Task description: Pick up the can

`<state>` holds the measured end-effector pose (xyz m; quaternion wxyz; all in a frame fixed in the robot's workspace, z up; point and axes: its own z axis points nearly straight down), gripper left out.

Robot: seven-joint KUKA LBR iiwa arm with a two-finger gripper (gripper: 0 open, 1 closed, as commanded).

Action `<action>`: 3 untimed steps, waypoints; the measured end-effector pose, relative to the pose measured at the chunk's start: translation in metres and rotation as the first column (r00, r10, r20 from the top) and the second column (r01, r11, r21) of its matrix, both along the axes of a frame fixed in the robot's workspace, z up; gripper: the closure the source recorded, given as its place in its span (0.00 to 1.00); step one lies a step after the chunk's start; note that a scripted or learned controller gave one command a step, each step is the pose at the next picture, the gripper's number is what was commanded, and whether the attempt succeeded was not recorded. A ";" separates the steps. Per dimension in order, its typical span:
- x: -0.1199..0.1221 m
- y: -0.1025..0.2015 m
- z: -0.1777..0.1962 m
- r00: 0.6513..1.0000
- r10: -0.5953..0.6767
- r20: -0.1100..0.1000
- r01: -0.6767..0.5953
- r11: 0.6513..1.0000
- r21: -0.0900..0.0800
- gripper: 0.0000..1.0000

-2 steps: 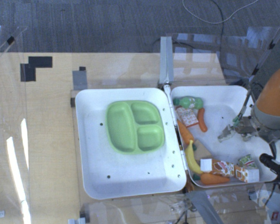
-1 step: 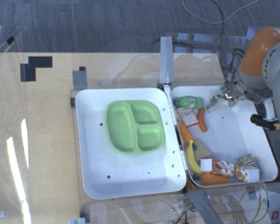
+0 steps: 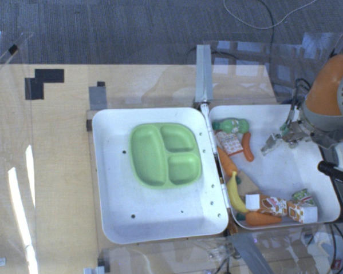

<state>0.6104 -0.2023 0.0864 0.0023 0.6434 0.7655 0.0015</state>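
The can (image 3: 231, 125) is green with a pale label. It lies on its side in the far left corner of the right bin (image 3: 288, 170). My gripper (image 3: 270, 144) hangs over the middle of that bin, to the right of the can and a little nearer the camera, with a clear gap between them. Nothing shows in the gripper.
Just in front of the can lie a red-and-white packet (image 3: 230, 142) and a red sausage (image 3: 248, 146). A carrot (image 3: 224, 159) and a banana (image 3: 236, 193) line the bin's left wall. Cartons (image 3: 290, 207) and another carrot (image 3: 262, 219) sit along the front. The left bin (image 3: 116, 222) holds a green divided plate (image 3: 164, 154).
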 end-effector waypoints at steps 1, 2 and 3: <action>-0.044 -0.002 0.001 0.999 -0.035 0.003 0.035 0.999 0.001 0.00; -0.118 0.000 0.002 0.975 -0.224 0.006 0.224 0.975 0.006 0.00; -0.069 0.003 0.001 0.948 -0.319 -0.001 0.319 0.948 0.007 0.00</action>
